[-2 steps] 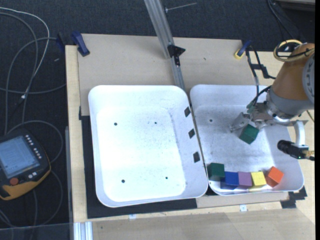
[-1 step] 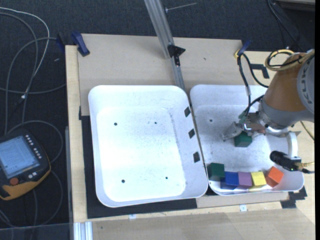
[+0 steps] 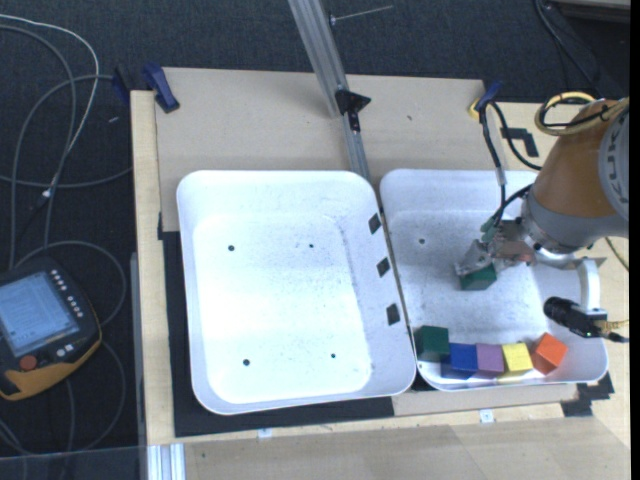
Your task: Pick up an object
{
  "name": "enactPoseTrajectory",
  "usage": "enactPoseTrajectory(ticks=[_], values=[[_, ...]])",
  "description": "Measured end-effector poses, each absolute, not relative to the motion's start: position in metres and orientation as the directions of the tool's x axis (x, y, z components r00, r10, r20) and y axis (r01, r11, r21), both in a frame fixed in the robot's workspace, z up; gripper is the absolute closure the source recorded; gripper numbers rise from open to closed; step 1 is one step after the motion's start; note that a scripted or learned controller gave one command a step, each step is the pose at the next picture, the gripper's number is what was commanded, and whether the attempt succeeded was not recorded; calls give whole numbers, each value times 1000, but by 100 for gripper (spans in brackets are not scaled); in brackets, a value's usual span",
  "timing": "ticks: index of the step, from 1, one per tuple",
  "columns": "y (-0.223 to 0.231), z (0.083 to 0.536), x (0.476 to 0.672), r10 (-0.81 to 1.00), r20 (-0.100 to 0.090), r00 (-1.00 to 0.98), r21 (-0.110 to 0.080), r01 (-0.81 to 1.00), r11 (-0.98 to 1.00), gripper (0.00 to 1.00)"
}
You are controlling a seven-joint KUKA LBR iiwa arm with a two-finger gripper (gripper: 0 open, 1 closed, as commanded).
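My gripper [image 3: 476, 266] hangs over the middle of the right bin [image 3: 430, 208], reaching in from the right below the orange band of the arm. A green block [image 3: 481, 278] sits right at the gripper's tip, partly covered by it; whether it is gripped or lying on the bin floor is not clear. Along the right bin's front edge lies a row of blocks: dark green [image 3: 432, 342], blue [image 3: 463, 358], purple [image 3: 490, 358], yellow [image 3: 516, 357] and orange [image 3: 549, 351].
The left bin [image 3: 200, 208] lies beside the right one, with black clips [image 3: 382, 266] on the shared rim. A metal pole [image 3: 322, 48] slants up from the bench's back. A teach pendant [image 3: 40, 318] and cables lie on the floor at left.
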State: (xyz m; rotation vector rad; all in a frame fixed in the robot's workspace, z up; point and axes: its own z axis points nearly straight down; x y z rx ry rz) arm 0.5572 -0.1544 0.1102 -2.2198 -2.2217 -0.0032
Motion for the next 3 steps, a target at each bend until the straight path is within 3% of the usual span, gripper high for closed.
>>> enactPoseTrajectory(ticks=[1, 2, 3], values=[[-90, 99, 582, 1000, 3, -8, 1, 1000, 8, 100], [6, 205, 611, 1000, 4, -10, 9, 1000, 10, 100], [72, 199, 571, 1000, 4, -8, -6, 1000, 8, 100]])
